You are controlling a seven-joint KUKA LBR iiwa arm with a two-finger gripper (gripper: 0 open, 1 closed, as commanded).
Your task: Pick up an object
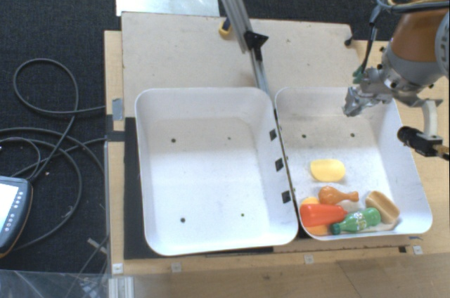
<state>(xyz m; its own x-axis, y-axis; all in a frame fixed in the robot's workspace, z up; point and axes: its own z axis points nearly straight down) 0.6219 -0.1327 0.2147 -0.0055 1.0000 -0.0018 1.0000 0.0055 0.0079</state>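
The right bin (309,121) holds several toy foods near its front: a yellow lemon-like piece (328,169), an orange drumstick (339,196), a red-orange carrot (322,214), a green bottle (357,221) and a tan hot dog bun (383,206). My gripper (354,103) hangs over the back right part of this bin, well behind the objects. Nothing shows between its fingers.
The left bin (151,149) stands beside the right one, sharing a divider rim with black clips (278,164). A slanted metal pole (239,15) crosses the board behind the bins. Cables and a pendant (10,209) lie on the floor at left.
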